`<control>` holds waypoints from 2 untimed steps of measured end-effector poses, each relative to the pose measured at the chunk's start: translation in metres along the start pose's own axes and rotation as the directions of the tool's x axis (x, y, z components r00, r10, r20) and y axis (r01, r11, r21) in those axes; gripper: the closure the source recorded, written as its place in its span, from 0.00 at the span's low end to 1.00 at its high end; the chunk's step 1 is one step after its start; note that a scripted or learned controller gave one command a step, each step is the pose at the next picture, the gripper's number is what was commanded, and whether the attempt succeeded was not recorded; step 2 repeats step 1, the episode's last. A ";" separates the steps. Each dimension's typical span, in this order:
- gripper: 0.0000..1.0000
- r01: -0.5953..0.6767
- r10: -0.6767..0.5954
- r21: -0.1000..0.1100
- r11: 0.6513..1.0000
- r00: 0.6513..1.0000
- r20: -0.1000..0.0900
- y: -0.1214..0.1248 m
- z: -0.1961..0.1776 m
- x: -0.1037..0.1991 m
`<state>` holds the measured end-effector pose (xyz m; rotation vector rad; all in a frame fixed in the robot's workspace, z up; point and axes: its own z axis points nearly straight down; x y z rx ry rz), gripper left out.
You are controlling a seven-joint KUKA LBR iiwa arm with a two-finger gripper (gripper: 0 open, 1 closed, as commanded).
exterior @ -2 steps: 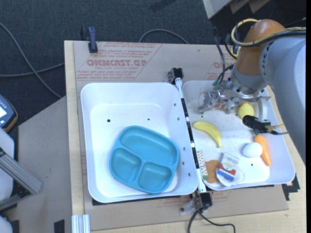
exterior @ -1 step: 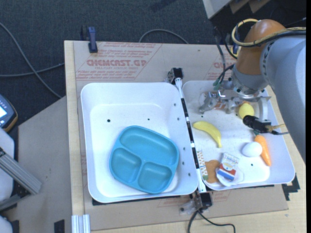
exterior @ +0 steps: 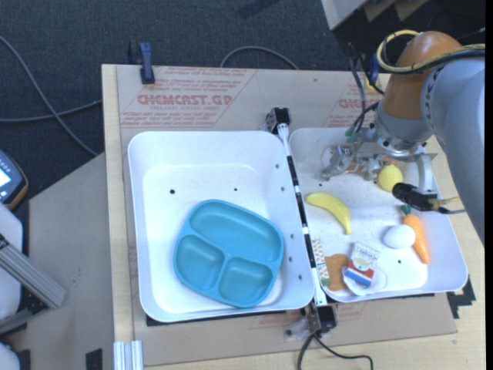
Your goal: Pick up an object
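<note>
My gripper (exterior: 343, 162) is low in the back of the right bin (exterior: 443, 277), pointing towards the divider between the bins. A yellow banana (exterior: 331, 209) lies just in front of it, a short way apart. Right beside the wrist sits a yellow lemon (exterior: 389, 177). Farther forward are a white egg (exterior: 399, 237) and an orange carrot (exterior: 418, 236), side by side. At the front of that bin lie a small white cup with a red and blue label (exterior: 359, 273) and a brown piece (exterior: 335, 267). I see nothing held in the gripper.
The left bin (exterior: 154, 160) holds a blue divided plate (exterior: 228, 251) towards its front. The grey arm (exterior: 454, 99) enters from the upper right, above the right bin's back corner. A black clamp (exterior: 144, 58) is at the bench's back left edge.
</note>
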<state>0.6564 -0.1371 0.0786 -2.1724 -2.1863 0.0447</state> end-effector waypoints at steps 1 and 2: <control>0.00 0.002 -0.002 -0.003 1.000 1.000 -0.012 0.001 -0.001 -0.037; 0.00 0.002 -0.002 -0.003 1.000 1.000 -0.012 0.001 -0.001 -0.037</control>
